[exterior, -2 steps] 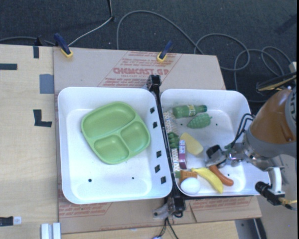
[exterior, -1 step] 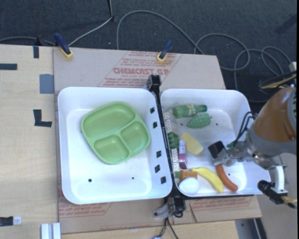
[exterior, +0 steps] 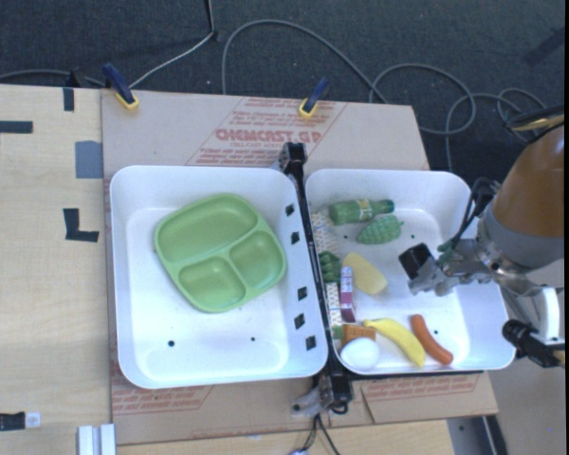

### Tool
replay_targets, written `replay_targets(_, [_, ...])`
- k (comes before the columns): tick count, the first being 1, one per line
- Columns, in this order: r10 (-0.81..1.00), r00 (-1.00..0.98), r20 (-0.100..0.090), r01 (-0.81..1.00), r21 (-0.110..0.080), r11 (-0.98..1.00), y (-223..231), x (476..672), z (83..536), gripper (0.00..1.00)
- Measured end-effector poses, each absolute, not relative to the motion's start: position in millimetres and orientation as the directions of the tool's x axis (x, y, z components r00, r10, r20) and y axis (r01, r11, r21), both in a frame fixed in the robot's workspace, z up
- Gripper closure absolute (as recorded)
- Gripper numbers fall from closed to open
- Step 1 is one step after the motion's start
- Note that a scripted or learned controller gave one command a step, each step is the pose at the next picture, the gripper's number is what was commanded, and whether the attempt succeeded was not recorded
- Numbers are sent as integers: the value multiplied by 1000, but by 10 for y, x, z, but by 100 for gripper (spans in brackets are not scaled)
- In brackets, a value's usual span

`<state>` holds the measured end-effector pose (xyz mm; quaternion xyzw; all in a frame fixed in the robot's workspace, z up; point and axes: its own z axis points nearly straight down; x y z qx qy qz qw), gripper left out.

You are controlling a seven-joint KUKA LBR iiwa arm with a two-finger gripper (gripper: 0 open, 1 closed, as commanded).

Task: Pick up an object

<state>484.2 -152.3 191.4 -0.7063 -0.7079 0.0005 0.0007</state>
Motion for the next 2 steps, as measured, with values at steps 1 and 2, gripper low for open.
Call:
replay_targets(1, [1000,-2,0,1000,-2,2,-1179,4950,2167,100])
replay_targets(2, [1000,-2,1,1000,-3,2,-714,5328,2121,100])
